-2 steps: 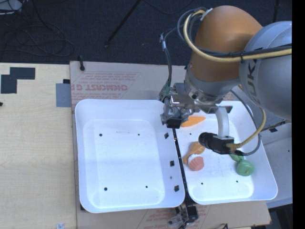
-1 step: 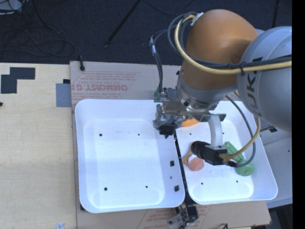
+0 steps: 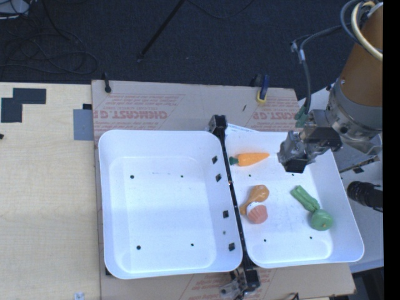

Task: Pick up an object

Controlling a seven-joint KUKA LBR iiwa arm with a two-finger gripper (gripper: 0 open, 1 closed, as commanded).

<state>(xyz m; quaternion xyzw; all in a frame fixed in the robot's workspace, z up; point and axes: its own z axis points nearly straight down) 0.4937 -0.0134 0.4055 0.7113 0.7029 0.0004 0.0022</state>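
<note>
Gripper (image 3: 295, 161) hangs over the right bin (image 3: 340, 245), near its upper right edge; finger spacing cannot be told from this angle, and nothing visible is held. Nearest candidate: toy carrot (image 3: 252, 159), just to the gripper's left in the camera view, long axis running roughly left-right, green tip toward the bin divider. Green toy vegetable (image 3: 310, 206) lies below the gripper, axis diagonal. Orange chicken drumstick (image 3: 255, 198) and pink piece (image 3: 257, 214) sit lower left, touching. Carrot looks the shortest reach.

I see two smooth, glossy white plastic bins (image 3: 162, 149) on matt brown cardboard (image 3: 187, 105). The orange plastic toy carrot (image 3: 253, 159) looks matt.
</note>
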